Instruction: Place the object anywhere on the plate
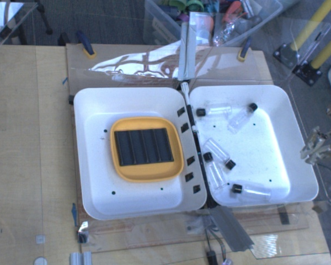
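End effector (314, 148) at right bin's (298, 126) edge — touching nothing, its opening unclear

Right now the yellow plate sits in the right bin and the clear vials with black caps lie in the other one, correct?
Not quite: the camera view shows the yellow plate in the left bin, not the right. The clear vials with black caps do lie in the other one, the right bin.
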Controlling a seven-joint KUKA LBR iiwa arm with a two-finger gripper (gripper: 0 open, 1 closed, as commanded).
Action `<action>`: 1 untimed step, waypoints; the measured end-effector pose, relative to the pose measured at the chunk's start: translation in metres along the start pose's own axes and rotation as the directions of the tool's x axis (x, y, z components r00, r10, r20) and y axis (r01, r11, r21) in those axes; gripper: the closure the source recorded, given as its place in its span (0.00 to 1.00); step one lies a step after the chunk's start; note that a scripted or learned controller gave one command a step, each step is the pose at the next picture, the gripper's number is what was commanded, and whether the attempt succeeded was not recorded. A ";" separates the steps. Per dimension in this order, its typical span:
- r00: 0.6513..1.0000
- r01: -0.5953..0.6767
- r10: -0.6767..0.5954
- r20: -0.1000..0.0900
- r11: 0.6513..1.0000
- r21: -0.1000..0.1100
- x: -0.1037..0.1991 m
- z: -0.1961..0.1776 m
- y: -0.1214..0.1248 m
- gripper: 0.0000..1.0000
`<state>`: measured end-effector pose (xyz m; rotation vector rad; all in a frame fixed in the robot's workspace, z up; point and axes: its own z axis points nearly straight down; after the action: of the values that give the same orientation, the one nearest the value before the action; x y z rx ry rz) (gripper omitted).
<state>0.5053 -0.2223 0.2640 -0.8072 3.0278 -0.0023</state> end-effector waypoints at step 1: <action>0.995 0.100 -0.100 -0.003 0.995 -0.004 0.013 0.018 0.008 1.00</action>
<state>0.4903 -0.2220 0.2461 -0.9599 2.9878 0.0013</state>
